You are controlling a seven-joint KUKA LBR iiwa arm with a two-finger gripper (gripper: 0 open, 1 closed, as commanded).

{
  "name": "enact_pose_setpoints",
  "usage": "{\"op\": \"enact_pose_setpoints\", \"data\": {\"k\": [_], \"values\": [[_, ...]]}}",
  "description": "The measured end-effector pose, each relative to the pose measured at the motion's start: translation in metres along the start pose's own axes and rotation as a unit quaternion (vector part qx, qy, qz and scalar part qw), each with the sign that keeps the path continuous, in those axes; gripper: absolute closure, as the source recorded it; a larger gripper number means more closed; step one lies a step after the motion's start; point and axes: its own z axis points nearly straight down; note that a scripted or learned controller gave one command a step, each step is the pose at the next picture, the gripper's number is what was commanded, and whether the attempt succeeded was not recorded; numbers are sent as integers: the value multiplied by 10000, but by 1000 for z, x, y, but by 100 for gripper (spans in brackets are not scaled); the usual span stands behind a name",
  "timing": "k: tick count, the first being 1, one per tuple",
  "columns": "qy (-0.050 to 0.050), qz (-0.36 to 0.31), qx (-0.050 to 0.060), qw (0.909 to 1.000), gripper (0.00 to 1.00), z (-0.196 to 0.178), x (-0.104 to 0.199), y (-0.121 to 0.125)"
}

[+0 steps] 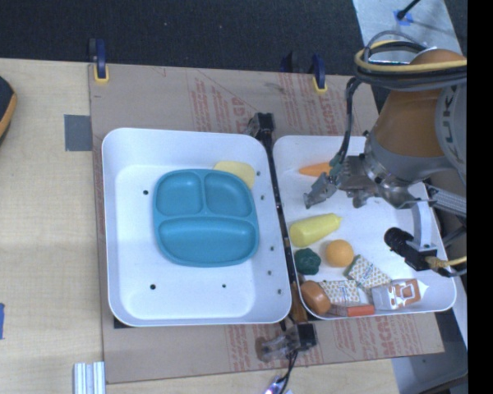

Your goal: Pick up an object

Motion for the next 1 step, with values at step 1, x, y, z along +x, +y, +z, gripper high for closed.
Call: {"op": "enact_pose_setpoints", "data": {"k": [1], "values": [[-15,69,111,9999,0,84,-44,-32]]}}
